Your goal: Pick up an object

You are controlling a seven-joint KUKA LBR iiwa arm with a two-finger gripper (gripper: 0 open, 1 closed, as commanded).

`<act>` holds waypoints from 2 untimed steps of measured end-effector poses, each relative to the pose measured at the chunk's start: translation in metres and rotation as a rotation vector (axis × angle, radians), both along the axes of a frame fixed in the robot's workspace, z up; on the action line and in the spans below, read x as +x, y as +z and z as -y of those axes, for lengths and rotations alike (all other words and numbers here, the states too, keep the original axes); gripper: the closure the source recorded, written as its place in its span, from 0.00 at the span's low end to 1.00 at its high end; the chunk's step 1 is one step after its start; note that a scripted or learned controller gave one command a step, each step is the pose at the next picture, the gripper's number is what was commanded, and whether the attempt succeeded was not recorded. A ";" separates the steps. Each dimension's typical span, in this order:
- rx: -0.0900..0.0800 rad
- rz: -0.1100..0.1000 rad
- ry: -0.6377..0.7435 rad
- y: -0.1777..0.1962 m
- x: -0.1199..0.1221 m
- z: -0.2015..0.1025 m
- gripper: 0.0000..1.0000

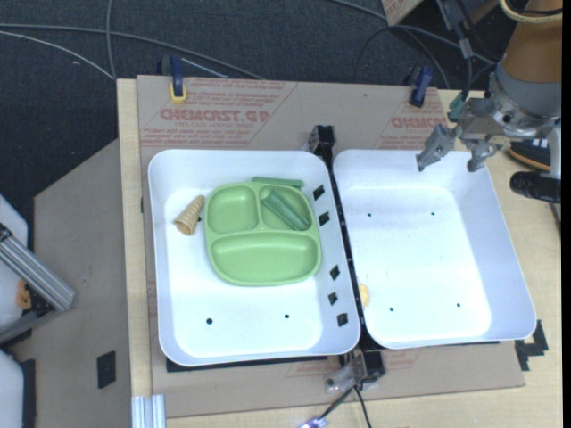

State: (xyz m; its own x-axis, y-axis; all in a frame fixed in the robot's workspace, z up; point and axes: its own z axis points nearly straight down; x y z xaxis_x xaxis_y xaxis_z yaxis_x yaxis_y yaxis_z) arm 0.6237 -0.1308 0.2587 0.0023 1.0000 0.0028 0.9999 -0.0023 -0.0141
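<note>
- Gripper (458, 152): I see it at the far edge of the right bin (464, 266), hanging from the grey wrist with the orange band above it. Its two fingers (434, 152) are spread apart, with nothing between them.
- Left bin (178, 310): a shallow white tray that carries all the loose things I can make out.
- Divided plate (259, 239): pale green, with rounded corners and three compartments, two small ones at the far side and one wide one at the near side. It lies flat near the middle of the left bin.
- Green block (287, 207): a darker green, elongated piece lying at a slant in the plate's far-right compartment. I cannot tell what it is.
- Green strip (278, 183): a flat, darker green piece just beyond the plate's far rim, touching or slightly under it.
- Ice-cream cone (188, 215): tan and ribbed, lying on its side on the bin floor just left of the plate, wide mouth toward the far side.
- Yellow object (362, 296): a small thing at the seam between the two bins, mostly hidden.
- Bench (250, 105): a brown board under both bins, with red lettering, held by blue clamps (177, 76) at its far edge.
</note>
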 end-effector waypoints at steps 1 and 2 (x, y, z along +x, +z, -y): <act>-0.002 0.013 0.003 0.008 0.002 0.000 0.00; -0.001 0.007 0.001 -0.051 0.001 0.008 0.00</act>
